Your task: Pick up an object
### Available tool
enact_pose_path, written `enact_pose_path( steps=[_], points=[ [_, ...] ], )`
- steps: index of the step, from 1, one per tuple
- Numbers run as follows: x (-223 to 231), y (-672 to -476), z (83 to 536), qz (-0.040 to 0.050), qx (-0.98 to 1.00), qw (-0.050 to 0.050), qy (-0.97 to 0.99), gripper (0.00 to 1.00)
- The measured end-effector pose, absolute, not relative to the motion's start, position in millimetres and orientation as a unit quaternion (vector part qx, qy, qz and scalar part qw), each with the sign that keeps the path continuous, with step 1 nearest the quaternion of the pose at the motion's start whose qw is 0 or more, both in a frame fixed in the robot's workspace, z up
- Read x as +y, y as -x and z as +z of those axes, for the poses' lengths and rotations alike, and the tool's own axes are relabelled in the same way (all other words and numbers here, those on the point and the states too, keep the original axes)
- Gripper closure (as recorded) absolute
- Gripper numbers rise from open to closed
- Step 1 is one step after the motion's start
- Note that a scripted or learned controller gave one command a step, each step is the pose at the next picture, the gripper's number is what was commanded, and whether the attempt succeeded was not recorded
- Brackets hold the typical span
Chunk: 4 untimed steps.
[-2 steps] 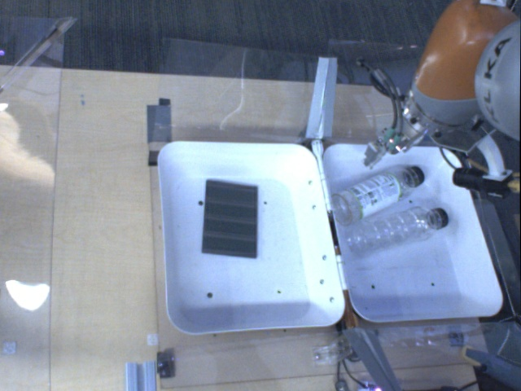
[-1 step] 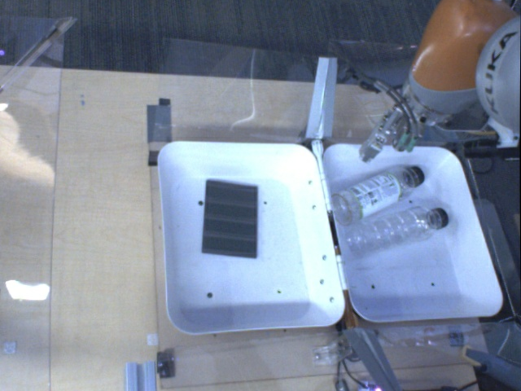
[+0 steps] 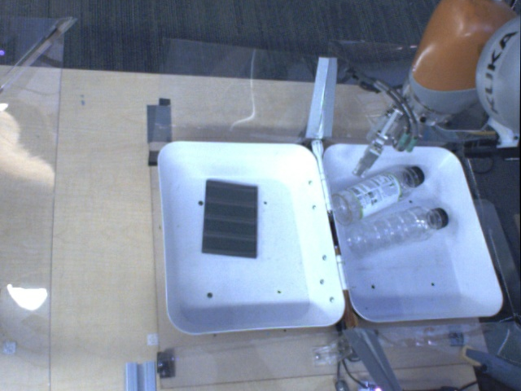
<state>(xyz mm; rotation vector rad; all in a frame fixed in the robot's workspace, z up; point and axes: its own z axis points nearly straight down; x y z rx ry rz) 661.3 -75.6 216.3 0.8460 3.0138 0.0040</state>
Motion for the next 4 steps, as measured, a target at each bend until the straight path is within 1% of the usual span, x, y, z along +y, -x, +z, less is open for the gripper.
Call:
enact_pose_path(
  steps=[1,2,4],
  points=[
    [-123.9,-642.6,147.3,0.0017,0.965,0.013,-0.262,0.00],
    [-110.8,-648.9,138.5,0.0028,0.967,0.022,-0.254,0.00],
    [-109.6,-649.5,137.6,0.0025,0.970,0.023,-0.243,0.00]
  ],
)
